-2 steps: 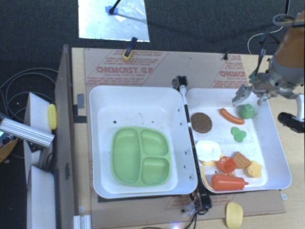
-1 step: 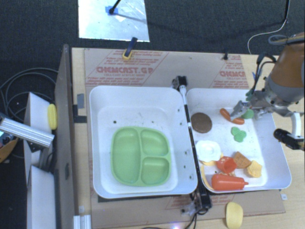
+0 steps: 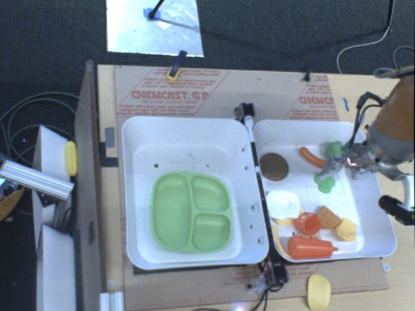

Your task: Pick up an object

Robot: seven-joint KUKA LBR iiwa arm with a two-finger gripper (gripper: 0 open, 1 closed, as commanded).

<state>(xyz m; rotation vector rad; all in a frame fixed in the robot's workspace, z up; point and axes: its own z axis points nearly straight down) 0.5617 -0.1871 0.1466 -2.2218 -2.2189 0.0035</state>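
**A:** What does the overhead camera catch on the tabletop (image 3: pixel 214 86)?

**B:** Two shallow white bins side by side. The left bin (image 3: pixel 139 173) holds a pale green divided plate (image 3: pixel 192 211) with three compartments. The right bin (image 3: pixel 382 238) is the landmark here, and it carries the toy food.

**A:** What lies inside that right bin?

**B:** A brown round patty (image 3: pixel 274 166) sits near its left wall, toward the far side. An orange-red sausage (image 3: pixel 311 156) lies toward the far wall at mid-bin, with a green leafy piece (image 3: pixel 334 149) just beside its right end. A smaller green piece (image 3: pixel 325 184) lies at the bin's middle. Toward the near wall there is a fried egg (image 3: pixel 284 204), a red tomato-like piece (image 3: pixel 307 223), an orange wedge (image 3: pixel 329 216), a yellow chunk (image 3: pixel 347 229) and an orange-red carrot (image 3: pixel 310 247) along the near edge, on a yellowish piece that is mostly hidden.

**A:** And the arm?

**B:** The grey arm with its orange band (image 3: pixel 397 118) reaches in over the bin's right side. The claw (image 3: pixel 334 167) hangs low between the two green pieces, close to both. Whether its fingers are spread or closed, I cannot tell; nothing is clearly seen between them.

**A:** Anything outside the bin?

**B:** A yellow toy (image 3: pixel 318 291) lies on the tabletop just past the bin's near edge. A yellow-handled tool (image 3: pixel 175 67) rests well beyond the bin's far left, by a shiny sheet (image 3: pixel 155 18) on the dark floor.
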